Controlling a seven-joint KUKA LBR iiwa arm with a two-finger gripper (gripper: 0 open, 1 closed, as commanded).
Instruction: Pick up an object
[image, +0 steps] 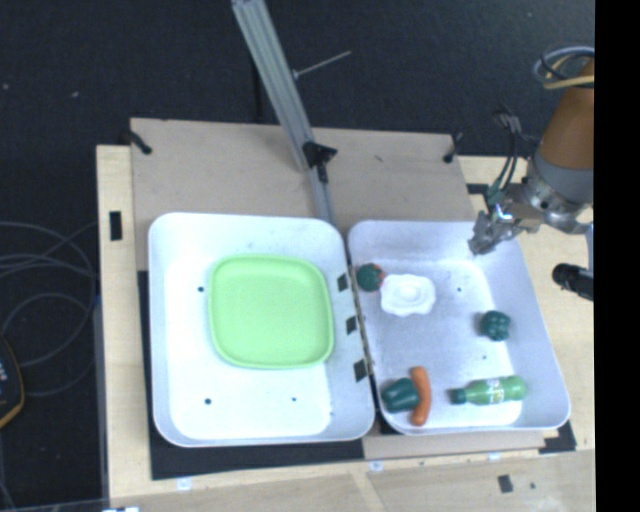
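While the gripper (487, 238) hung over the right bin's (440, 245) far right corner, nothing showed between its fingers — whether they stood apart or together could not be told. A white object (407, 294) lay near that bin's left wall, a dark green ball (369, 277) touching it. Along the near edge sat a green pepper (400, 394), an orange carrot (421, 394) and a green bottle (489, 391) (lying flat). Bare floor spread mid-bin. A green plate (270, 311) sat centred in the left bin (175, 300).
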